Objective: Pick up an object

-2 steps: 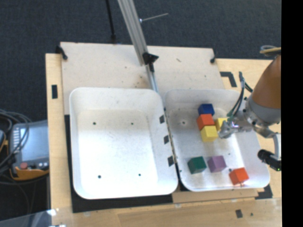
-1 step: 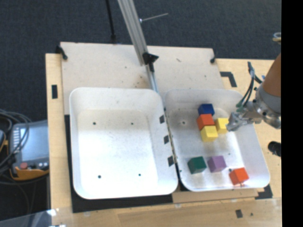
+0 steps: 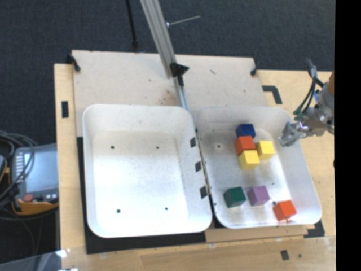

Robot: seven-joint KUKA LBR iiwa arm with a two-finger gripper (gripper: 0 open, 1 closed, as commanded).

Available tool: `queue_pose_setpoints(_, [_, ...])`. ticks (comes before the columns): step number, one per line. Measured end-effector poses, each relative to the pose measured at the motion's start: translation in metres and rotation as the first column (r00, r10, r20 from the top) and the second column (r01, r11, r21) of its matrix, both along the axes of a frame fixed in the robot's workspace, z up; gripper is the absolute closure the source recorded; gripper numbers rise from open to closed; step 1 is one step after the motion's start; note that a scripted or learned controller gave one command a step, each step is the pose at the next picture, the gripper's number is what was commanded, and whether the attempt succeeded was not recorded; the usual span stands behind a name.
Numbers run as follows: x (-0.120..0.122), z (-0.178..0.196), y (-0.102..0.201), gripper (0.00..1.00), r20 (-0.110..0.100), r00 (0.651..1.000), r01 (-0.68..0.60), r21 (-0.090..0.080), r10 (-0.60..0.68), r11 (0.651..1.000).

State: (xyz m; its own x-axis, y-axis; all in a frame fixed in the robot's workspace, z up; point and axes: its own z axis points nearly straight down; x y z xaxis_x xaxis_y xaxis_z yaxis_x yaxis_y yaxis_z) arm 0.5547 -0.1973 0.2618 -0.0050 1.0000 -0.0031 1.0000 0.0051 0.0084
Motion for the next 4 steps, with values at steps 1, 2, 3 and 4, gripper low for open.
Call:
queue_pose_setpoints(1, [0.022, -0.002, 0.054, 1.00, -0.005, 1.000, -0.003, 0.003, 0.003, 1.000])
queue_pose_setpoints(2, [0.030, 0.004, 0.103, 1.00, -0.004, 1.000, -0.002, 0.003, 0.002, 1.000])
queue_pose_setpoints(3, [0.035, 0.003, 0.147, 1.00, -0.006, 1.000, -0.001, 0.003, 0.001, 1.000])
queue_pose_setpoints(4, [0.050, 0.003, 0.204, 1.00, -0.006, 1.000, -0.002, 0.003, 0.003, 1.000])
